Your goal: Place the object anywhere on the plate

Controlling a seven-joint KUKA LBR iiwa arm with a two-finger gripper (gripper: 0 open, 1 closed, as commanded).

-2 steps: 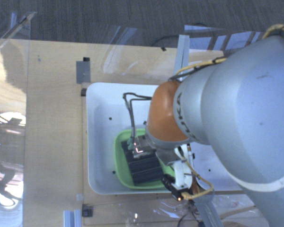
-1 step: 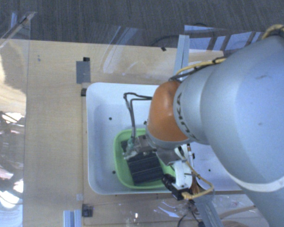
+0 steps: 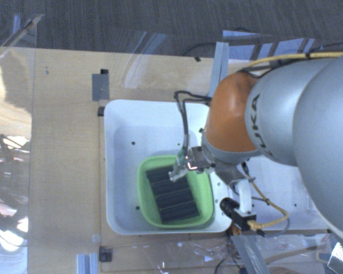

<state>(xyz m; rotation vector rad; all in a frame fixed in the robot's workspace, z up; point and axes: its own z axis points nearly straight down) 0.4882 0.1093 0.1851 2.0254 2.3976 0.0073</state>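
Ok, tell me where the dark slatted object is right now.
In the camera view, the dark slatted object lies flat on the green plate, in the lower part of the left white bin, just under the gripper.

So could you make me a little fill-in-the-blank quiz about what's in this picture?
1. The plate lying in the white bin is coloured ____.
2. On the plate lies a dark, ribbed ____-shaped object.
3. The band on the arm above the wrist is coloured ____.
4. The gripper hangs over the plate's ____ edge, the one farther from the camera.

Missing words: green; rectangle; orange; upper
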